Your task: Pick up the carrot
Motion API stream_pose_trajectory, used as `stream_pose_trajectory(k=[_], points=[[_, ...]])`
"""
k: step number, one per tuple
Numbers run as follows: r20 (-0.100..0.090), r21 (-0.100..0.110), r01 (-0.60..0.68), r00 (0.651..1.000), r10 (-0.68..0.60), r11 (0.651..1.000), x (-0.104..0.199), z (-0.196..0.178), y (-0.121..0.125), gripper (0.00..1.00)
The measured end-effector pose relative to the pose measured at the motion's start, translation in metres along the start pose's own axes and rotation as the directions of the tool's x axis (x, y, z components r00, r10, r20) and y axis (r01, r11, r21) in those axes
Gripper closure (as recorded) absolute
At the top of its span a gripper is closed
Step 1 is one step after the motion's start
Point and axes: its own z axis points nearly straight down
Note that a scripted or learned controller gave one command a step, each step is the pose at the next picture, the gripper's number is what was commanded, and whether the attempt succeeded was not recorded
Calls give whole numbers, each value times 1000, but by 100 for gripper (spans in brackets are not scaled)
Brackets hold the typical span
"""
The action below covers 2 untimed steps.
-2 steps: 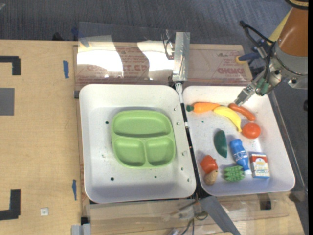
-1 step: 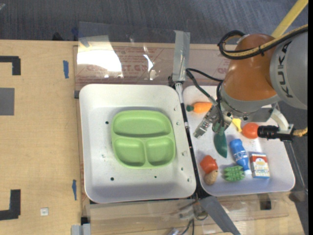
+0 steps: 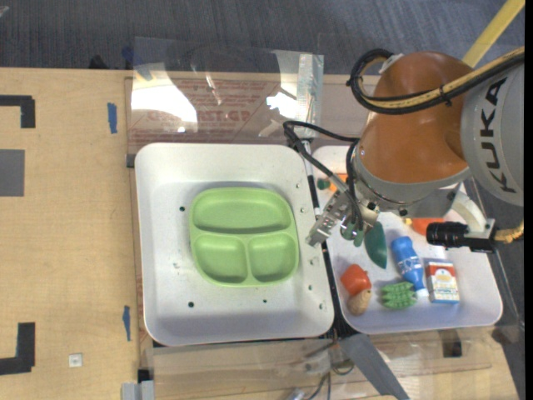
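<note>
An orange piece that looks like the carrot (image 3: 421,224) peeks out from under the arm's orange wrist in the right bin (image 3: 487,311); most of it is hidden. My gripper (image 3: 336,225) hangs low over the right bin's left edge, close to the wall shared with the left bin. It sits left of the carrot piece and apart from it. Nothing shows held in it.
The left bin (image 3: 158,223) holds a green divided plate (image 3: 245,235). In the right bin lie a dark green vegetable (image 3: 377,246), a blue bottle (image 3: 407,262), a small carton (image 3: 442,282), a green leafy toy (image 3: 397,295), and a red and beige item (image 3: 357,286).
</note>
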Motion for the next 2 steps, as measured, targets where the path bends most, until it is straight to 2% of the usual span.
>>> stream_pose_trajectory(k=[1, 2], points=[[-10, 7, 366, 930, -366, 930, -30, 49, -40, 100], [5, 5, 569, 822, -569, 822, -63, -116, -87, 100]])
